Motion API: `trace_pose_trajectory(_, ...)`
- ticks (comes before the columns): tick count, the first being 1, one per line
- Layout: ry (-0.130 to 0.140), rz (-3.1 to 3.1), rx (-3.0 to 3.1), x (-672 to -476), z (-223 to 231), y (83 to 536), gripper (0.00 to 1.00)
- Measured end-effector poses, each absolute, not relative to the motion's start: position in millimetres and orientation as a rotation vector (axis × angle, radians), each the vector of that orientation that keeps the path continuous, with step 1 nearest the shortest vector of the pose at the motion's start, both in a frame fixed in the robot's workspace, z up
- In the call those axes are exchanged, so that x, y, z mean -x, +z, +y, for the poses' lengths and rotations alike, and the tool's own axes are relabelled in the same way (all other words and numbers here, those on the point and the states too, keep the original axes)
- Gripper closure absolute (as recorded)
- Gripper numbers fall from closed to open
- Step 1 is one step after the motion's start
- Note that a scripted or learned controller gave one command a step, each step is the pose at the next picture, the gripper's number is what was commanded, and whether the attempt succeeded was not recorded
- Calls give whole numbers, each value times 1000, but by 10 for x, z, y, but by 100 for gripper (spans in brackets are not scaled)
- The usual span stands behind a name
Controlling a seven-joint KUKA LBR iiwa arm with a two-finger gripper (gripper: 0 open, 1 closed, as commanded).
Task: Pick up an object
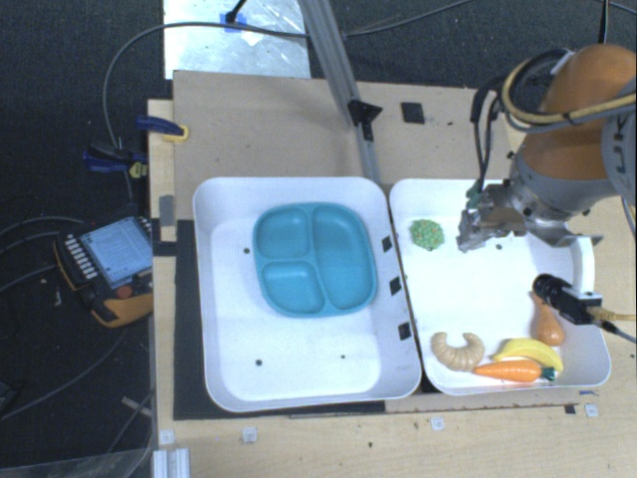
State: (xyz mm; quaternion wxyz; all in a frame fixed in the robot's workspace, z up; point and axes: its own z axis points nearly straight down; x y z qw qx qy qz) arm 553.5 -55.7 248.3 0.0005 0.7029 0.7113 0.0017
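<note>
On the brown board tabletop (pixel 279 127), two shallow white plastic bins sit side by side, and the left-hand bin (pixel 229 366) carries a sky-blue moulded plate with three compartments (pixel 316 258), lying flat near the middle and bare of food, apparently a spare item for sorting trials. To its right, the second white bin (pixel 468 297) holds the candidates for a pick: a small round green toy like a lettuce or broccoli head (pixel 427 234) near the bin's far-left corner, and, grouped along the near edge, a tan crescent-shaped croissant toy (pixel 457 350), an orange carrot toy (pixel 509 371) and a yellow banana toy (pixel 531 352) lying touching one another, with a brownish pear-shaped toy (pixel 546 324) just beside them, partly behind a black fitting. The grey arm's dark two-finger gripper (pixel 482 229) hangs over the bin's far side, just right of the green toy and apart from it; whether it is spread or pressed together cannot be told, and nothing is seen between its tips. Its position suggests the green toy, standing alone with room around it, is the likeliest target.
</note>
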Motion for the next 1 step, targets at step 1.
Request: trace_pose_trajectory(1, 2, 2233, -2211, -5538, -72, 2343, 100)
